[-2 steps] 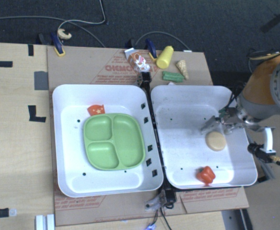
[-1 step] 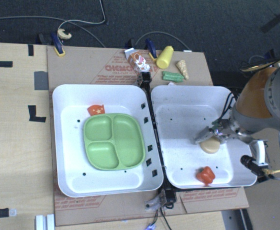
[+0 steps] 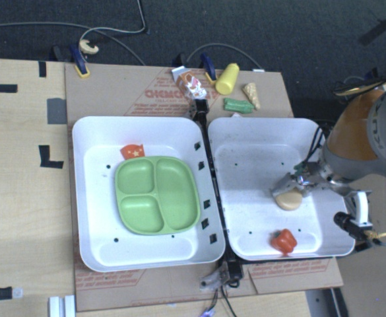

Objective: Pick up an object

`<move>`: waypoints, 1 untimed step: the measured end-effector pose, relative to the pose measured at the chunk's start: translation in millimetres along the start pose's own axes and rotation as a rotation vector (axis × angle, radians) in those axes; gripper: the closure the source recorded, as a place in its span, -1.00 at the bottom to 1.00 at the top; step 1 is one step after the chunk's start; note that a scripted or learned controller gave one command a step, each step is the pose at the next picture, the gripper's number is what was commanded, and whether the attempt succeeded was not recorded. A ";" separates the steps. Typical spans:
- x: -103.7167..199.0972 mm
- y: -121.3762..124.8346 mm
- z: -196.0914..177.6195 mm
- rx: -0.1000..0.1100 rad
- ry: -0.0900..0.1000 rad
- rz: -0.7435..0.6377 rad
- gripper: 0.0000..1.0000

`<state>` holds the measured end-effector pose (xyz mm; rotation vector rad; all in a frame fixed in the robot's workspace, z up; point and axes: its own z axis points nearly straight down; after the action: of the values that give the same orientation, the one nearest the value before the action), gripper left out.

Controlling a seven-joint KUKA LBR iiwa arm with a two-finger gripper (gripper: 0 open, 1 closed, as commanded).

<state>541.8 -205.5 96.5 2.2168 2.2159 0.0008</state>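
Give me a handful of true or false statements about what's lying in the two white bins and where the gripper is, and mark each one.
1. The green divided plate lies in the left bin. True.
2. The gripper is over the left bin. False: it is in the right bin, right at a beige rounded object.
3. A red object lies near the right bin's front edge. True.
4. The yellow bottle-shaped toy lies in the right bin. False: it lies on the cardboard behind the bins.
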 end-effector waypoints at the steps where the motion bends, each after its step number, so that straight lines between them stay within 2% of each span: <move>1: 68.5 70.1 10.0 0.000 0.004 -0.004 1.00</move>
<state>612.0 -137.1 86.6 2.2144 2.2223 0.0057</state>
